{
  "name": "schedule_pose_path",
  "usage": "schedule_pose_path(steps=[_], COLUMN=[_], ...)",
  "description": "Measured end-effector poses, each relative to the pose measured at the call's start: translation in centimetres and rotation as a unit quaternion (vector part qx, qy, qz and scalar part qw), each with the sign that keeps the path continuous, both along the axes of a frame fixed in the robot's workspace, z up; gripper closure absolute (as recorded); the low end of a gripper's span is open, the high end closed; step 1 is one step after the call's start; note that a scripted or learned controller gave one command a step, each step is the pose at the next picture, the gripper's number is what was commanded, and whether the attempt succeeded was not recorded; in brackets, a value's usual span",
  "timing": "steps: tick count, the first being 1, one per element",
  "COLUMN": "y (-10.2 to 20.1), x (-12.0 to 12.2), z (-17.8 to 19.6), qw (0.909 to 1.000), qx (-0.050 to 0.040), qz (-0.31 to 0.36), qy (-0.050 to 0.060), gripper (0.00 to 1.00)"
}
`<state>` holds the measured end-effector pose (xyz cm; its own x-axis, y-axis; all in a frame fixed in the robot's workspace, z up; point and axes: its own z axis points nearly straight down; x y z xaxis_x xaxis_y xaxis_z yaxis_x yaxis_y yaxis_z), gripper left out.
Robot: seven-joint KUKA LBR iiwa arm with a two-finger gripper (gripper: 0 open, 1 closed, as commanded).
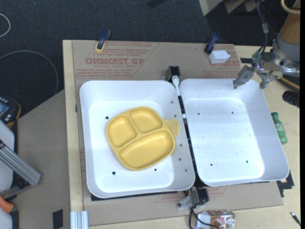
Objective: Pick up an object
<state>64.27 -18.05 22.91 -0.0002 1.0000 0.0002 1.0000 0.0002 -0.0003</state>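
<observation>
A yellow divided plate (139,138) with three compartments lies in the left white bin (95,175), slightly right of its middle. A smaller yellow piece (172,126) pokes out from under its right edge. My gripper (252,78) hangs above the far right corner of the right bin (228,128), well away from the plate. Its two fingers are spread apart and hold nothing.
A green marker (279,127) lies on the bench right of the right bin. A small white block (219,57) and two clamps (102,40) sit on the cardboard at the back. Cables and a small box (217,219) lie at the front edge.
</observation>
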Motion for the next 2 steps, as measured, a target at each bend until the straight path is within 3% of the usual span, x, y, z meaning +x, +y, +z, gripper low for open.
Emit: schedule_pose_path(steps=[1,2], y=[1.5,5.3], x=[-5.9,-12.5], z=[4.0,14.5], qw=[1.0,1.0], qx=[0.001,-0.0005], qz=[-0.001,0.002], qy=[0.001,-0.005], gripper=[0.0,0.0])
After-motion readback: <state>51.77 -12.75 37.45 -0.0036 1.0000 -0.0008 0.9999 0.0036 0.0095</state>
